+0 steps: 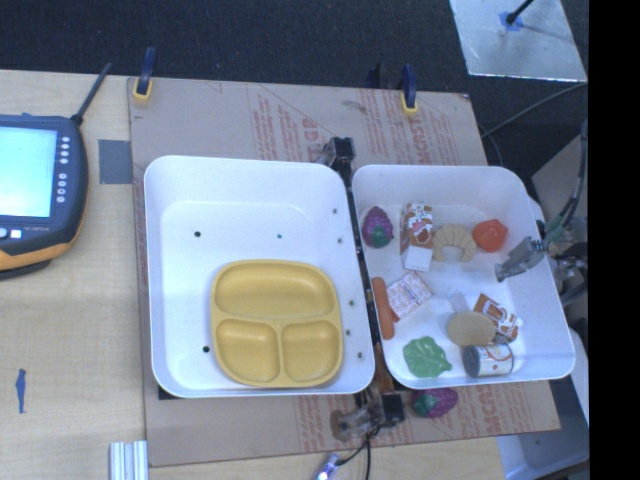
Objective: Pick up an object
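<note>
From here I can read almost nothing. The cardboard sheet (pixel 300 118) under the bins carries red printed lettering in strips, at twelve o'clock above the left bin and again along its six o'clock edge, but the characters are too faint and small to make out. The small packets (pixel 417 236) in the right bin show printing, also illegible.
</note>
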`<state>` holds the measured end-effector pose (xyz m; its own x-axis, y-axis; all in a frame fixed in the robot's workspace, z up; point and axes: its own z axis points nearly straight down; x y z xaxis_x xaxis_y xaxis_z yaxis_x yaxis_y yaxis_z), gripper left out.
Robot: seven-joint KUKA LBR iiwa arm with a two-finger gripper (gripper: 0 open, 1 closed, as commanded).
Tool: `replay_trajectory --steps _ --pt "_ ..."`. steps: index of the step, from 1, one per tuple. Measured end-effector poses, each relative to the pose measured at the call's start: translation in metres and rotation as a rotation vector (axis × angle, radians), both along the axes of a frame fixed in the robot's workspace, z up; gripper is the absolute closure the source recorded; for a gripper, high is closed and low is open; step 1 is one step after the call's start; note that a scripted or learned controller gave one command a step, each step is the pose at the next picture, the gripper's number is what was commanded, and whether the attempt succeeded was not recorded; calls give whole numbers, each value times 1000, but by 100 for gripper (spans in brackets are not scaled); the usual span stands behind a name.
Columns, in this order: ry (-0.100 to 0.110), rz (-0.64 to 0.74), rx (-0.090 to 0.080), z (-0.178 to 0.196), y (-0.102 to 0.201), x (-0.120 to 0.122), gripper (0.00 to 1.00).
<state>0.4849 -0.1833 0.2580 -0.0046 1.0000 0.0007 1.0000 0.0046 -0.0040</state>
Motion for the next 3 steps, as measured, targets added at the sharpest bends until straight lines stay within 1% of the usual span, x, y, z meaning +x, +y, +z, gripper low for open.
replay_trajectory --steps 1,2,3 --pt "1 2 -1 -99 -25 102 0" --pt "1 0 0 -167 -11 171 0" --pt "1 1 -2 -166 -29 114 0"
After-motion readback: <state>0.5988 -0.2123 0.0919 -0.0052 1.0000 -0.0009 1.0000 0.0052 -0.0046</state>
